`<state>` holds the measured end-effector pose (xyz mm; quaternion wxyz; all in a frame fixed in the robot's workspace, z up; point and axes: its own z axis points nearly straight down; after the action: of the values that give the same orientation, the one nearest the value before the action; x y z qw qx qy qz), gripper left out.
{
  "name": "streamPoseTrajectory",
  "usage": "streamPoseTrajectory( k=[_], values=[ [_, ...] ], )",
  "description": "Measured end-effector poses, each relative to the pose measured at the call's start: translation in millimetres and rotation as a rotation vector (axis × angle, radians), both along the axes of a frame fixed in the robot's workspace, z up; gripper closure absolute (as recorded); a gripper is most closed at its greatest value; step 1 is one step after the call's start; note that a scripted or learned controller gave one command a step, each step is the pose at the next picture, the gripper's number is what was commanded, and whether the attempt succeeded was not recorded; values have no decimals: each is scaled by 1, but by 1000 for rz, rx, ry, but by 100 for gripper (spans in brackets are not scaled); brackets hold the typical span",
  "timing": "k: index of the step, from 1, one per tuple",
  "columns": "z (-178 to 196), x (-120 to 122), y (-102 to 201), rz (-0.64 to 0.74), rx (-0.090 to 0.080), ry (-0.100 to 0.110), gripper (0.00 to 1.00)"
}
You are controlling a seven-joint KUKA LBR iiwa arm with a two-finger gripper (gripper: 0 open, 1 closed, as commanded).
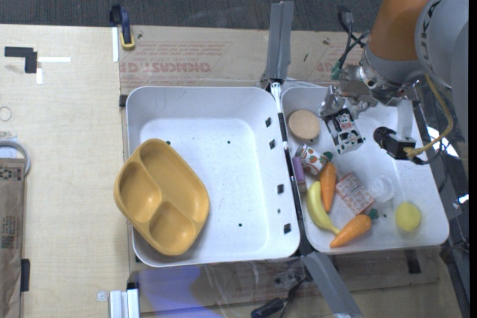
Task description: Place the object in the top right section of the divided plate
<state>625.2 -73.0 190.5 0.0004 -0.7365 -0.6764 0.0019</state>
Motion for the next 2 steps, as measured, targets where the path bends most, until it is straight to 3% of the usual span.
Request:
streamPoseTrajectory(
  k=[1,2],
  values=[
    [0,-32,65,-239,1,1,100],
    [0,-60,120,-125,0,1,100]
  ],
)
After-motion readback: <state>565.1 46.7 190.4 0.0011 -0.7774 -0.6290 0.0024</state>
